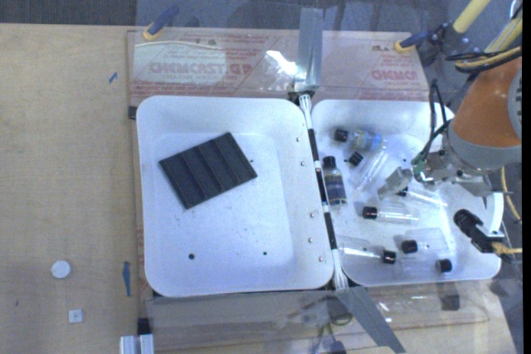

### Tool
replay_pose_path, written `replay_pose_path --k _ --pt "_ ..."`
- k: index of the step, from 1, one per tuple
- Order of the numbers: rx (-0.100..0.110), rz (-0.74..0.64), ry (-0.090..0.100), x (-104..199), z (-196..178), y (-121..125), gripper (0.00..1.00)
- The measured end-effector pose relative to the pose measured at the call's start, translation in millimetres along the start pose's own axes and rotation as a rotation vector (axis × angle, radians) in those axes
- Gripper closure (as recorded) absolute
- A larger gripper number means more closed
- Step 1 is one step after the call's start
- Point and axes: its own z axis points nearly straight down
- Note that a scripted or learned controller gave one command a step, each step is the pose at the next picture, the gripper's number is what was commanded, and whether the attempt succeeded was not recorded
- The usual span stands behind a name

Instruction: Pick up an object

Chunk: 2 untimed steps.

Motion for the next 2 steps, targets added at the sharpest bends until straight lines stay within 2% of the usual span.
replay_pose_path --k 1,2 --pt "-0.004 0.042 -0.004 -24 -22 43 0.00" --pt "-0.005 0.003 -0.004 29 -67 72 0.00"
